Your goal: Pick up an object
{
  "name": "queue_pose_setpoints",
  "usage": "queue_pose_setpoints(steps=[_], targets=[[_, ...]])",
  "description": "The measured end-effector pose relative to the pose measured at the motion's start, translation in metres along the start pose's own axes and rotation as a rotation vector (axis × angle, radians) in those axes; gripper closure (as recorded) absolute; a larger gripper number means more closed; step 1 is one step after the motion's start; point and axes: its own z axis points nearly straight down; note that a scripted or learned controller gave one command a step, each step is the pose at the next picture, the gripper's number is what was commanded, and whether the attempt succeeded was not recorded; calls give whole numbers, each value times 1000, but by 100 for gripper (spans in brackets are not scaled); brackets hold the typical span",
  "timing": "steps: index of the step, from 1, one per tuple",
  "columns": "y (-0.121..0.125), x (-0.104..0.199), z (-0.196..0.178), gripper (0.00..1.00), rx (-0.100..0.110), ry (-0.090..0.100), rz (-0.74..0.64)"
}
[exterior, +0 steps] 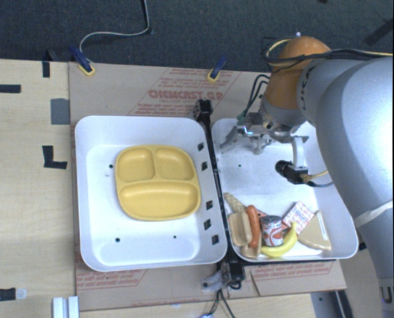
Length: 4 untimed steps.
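Observation:
My gripper hangs over the far left corner of the right bin, under the orange wrist band. It stands well apart from the objects, which are heaped in that bin's near end: a hot dog in a bun, a small red and white can, a banana, a tan wedge and a red and white packet. Nothing shows in the gripper.
The left bin holds a yellow divided plate. A black divider with clips runs between the bins. The grey arm covers the right bin's far right side. Cardboard lies under both bins.

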Motion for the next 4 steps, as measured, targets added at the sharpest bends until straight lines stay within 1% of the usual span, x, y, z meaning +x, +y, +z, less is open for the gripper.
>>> queue_pose_setpoints(steps=[1,2,3,4], targets=[[0,0,-10,100,-2,-1,-1],[0,0,-10,0,-1,-1,-1],[-3,0,0,0,0,-1,1],[0,0,0,0,0,-1,0]])
